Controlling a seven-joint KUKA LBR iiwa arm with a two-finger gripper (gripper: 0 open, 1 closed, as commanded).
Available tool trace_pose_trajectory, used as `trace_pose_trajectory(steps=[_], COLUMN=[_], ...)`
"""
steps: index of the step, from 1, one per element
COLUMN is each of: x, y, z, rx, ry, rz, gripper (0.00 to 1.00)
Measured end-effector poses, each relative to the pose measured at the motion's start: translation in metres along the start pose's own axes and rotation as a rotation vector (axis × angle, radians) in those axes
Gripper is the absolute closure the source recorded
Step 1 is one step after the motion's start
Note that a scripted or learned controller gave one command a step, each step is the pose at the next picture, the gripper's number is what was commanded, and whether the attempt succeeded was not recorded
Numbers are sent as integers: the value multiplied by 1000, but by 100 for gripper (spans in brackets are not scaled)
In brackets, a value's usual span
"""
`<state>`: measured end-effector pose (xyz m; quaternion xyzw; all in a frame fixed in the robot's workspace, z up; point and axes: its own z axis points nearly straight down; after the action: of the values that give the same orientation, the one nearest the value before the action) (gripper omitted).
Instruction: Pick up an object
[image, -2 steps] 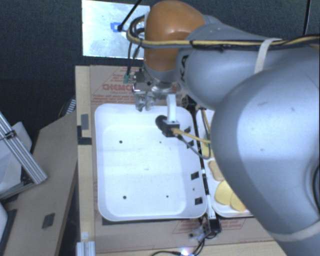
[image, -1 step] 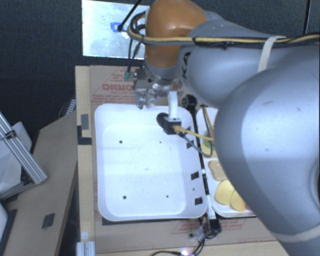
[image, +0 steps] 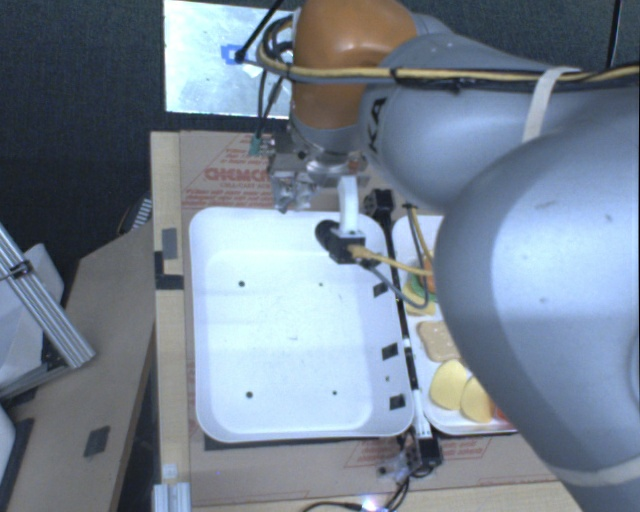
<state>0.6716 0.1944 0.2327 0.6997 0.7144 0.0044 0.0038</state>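
My gripper (image: 284, 196) hangs over the far rim of the left white bin (image: 290, 400), near that bin's back edge. Nothing shows in it. The right bin (image: 432, 418) is mostly covered by my grey arm. In its visible strip lie two yellow rounded pieces (image: 451, 383), a tan piece (image: 437, 340) and a green item (image: 418, 286). These all lie well to the right of the gripper and nearer the front.
A cardboard sheet (image: 215, 170) lies under both bins. A divider with black clips (image: 398, 350) runs between the bins. An aluminium frame piece (image: 40, 310) stands off the bench at left.
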Motion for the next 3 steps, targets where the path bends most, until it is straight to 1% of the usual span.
trace_pose_trajectory(steps=[3], x=[1], y=[2], z=[-34], rx=[-8], ry=[-1], rz=[-13], gripper=[100])
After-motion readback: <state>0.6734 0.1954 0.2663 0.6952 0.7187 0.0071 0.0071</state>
